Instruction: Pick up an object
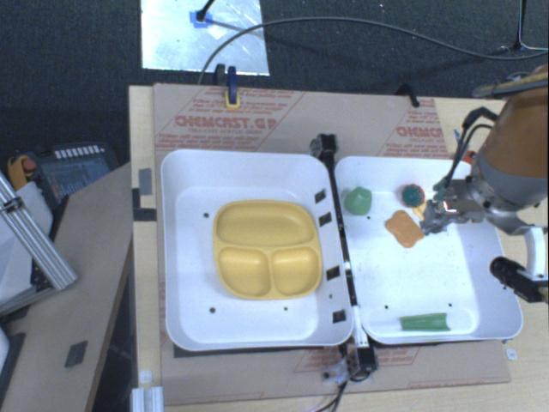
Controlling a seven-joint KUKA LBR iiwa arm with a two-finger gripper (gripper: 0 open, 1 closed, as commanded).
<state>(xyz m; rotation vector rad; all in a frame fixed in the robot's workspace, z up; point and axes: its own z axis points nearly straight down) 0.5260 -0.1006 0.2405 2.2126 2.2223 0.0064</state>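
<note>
The right bin [480, 307] holds an orange flat piece [403, 228], a green cup-shaped object [358, 200], a small teal and red ball [413, 195] and a green bar [424, 321] near the front wall. My gripper [433, 215] hangs low over the right bin, just right of the orange piece and below the teal ball. Its tips look close to the orange piece's right edge. The arm with its orange band [519, 136] reaches in from the right.
The left bin [184, 230] carries a yellow divided tray [266, 249]. A black divider [336, 239] runs between the two bins. Cables cross the floor behind the bench.
</note>
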